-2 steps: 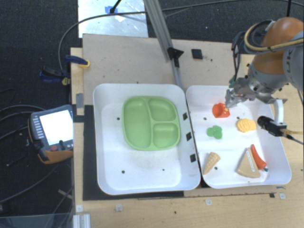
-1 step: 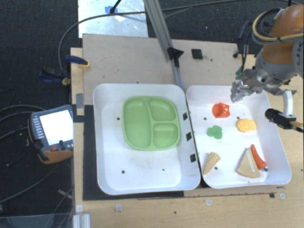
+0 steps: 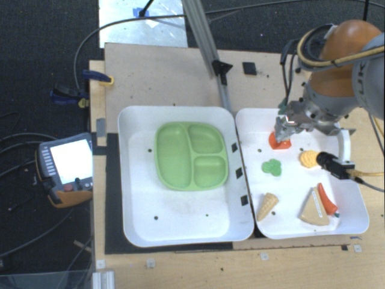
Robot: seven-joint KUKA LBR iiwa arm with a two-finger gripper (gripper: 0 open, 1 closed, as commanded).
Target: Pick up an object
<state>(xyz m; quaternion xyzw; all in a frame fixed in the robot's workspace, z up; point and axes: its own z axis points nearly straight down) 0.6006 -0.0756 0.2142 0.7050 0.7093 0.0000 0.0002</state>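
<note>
My gripper (image 3: 283, 132) hangs over the back of the right bin (image 3: 355, 221), right above a small orange-red toy (image 3: 278, 141) that shows under its tip. In the same bin lie a green broccoli piece (image 3: 272, 167), a yellow corn piece (image 3: 309, 159), an ice-cream cone (image 3: 267, 205) and a sandwich wedge with a red slice (image 3: 317, 207). The gripper body hides its fingertips.
The left bin (image 3: 138, 221) holds a green divided plate (image 3: 192, 155). A black cable connector (image 3: 334, 164) from the arm hangs over the right bin beside the corn. A slanted metal pole (image 3: 201, 26) crosses the bench behind the bins.
</note>
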